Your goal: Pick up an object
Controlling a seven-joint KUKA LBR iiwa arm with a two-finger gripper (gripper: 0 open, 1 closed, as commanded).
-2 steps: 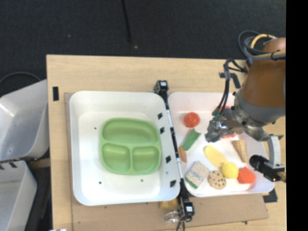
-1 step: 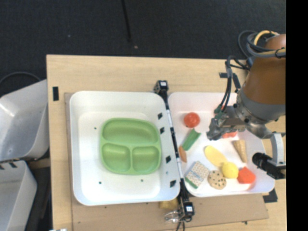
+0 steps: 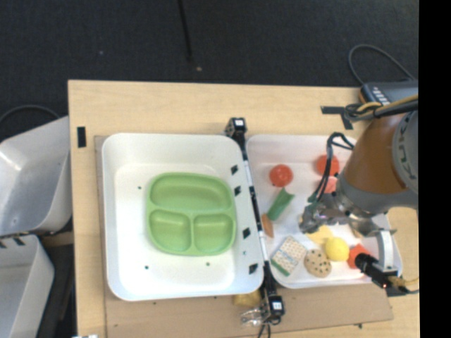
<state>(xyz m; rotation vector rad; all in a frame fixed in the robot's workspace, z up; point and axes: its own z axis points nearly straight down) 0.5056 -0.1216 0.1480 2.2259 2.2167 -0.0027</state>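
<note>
The gripper [image 3: 315, 220] hangs low in the right bin [image 3: 296, 146], over a yellow lemon-like object [image 3: 337, 248]; whether its pincer is apart or together cannot be told. Close by lie a spotted cookie [image 3: 318, 263], checkered packet [image 3: 289, 255], green stick [image 3: 280, 204] and red ball [image 3: 281, 174]. The left bin [image 3: 120, 189] holds a green divided plate [image 3: 190, 213].

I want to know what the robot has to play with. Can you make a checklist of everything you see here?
Surface: wooden bench bearing two white bins.
Job's things: right bin holds red ball, green block, yellow lemon, spotted cookie, checkered box.
Clutter: green divided tray in left bin.
Grippers: gripper low over the right bin.
Cables: black cable on the floor.
Surroundings: dark carpet.
</note>
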